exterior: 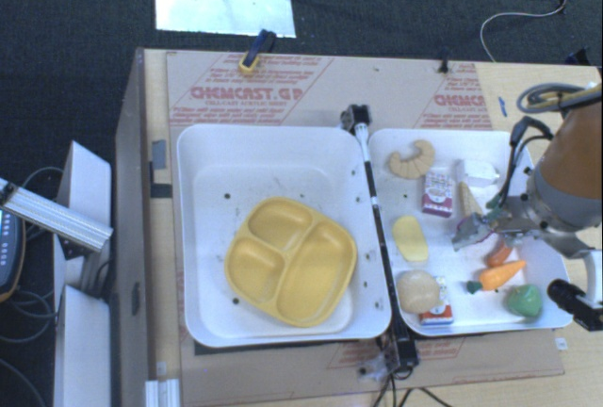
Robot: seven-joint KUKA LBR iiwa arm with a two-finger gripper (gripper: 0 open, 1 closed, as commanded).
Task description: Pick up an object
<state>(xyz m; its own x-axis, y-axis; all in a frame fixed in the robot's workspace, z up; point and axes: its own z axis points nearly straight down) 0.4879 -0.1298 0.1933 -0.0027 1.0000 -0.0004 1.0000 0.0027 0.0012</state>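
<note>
Tabletop [283,80] — brown board with red lettering, carrying two shallow white bins side by side.

Left bin [203,207]: I count one item, a yellow divided plate [292,259] with three compartments, lying toward the bin's near edge.

Right bin [556,325]: I count several toy foods.
- croissant [412,158], at the far left corner
- small red-and-white carton [436,192], just beside the croissant on the near side
- white packet [479,173], toward the far edge
- pale wedge [467,199], beside the carton
- yellow oval piece [410,238], along the left wall
- cream-coloured lump [419,290], at the near left corner, touching a second small red-and-white box [436,316] against the near edge
- two orange carrots — a shorter one [499,254] and a longer one [499,276], near the middle right
- green item [524,301], at the near right corner

Arm: it enters from the right edge of the tabletop. Its claw [474,231] sits over the right bin, just beside the shorter carrot and the pale wedge. I see dark metal fingers there, but I cannot tell whether they are spread or closed, and I see nothing between them.
</note>
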